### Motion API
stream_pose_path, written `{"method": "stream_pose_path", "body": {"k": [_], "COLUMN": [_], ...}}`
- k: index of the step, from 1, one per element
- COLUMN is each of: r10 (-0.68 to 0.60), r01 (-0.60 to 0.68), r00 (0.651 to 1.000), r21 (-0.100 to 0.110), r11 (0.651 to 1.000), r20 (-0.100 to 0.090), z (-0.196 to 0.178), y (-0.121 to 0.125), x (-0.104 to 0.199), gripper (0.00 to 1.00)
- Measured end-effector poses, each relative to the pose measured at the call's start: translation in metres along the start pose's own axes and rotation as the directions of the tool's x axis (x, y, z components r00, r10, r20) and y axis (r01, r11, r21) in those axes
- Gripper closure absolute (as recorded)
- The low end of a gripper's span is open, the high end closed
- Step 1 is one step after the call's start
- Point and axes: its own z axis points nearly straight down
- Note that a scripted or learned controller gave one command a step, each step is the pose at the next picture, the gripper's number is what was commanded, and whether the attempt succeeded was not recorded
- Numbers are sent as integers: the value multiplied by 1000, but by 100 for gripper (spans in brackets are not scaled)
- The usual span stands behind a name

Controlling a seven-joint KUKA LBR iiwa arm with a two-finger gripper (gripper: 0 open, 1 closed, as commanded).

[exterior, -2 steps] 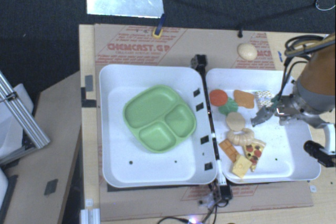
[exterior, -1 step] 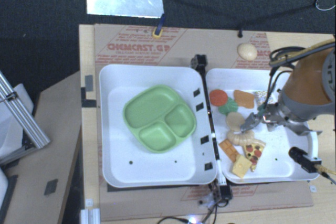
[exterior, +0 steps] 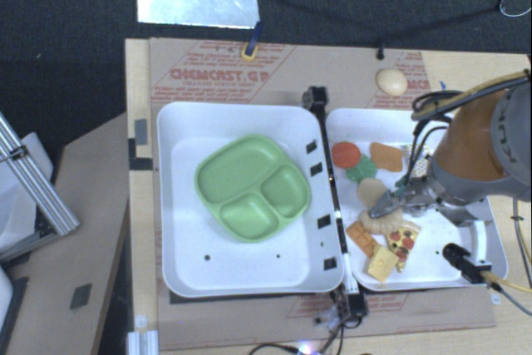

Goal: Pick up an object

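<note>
The right bin point(exterior: 432, 274) holds several toy foods: a red tomato slice point(exterior: 346, 154), a green leafy piece point(exterior: 362, 170), an orange piece point(exterior: 386, 155), a beige round piece point(exterior: 371, 191), a cracker point(exterior: 361, 236), a pizza slice point(exterior: 401, 239) and a yellow cheese wedge point(exterior: 381, 264). My gripper point(exterior: 384, 208) reaches in from the right and sits low over the middle of this pile, just below the beige piece and above the pizza slice. A tan piece point(exterior: 384, 224) lies right under its tip.
The left bin point(exterior: 179, 262) holds a green divided plate point(exterior: 253, 187). A beige egg-shaped object point(exterior: 391, 81) rests on the cardboard behind the right bin. The arm's orange band and cables point(exterior: 465, 137) cover the right bin's far right side.
</note>
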Motion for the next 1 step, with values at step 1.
{"method": "stream_pose_path", "body": {"k": [1], "r10": [0], "r01": [0], "r00": [1000], "r21": [-3], "r11": [1000], "r20": [1], "z": [-13], "y": [1], "x": [0], "gripper": [100]}}
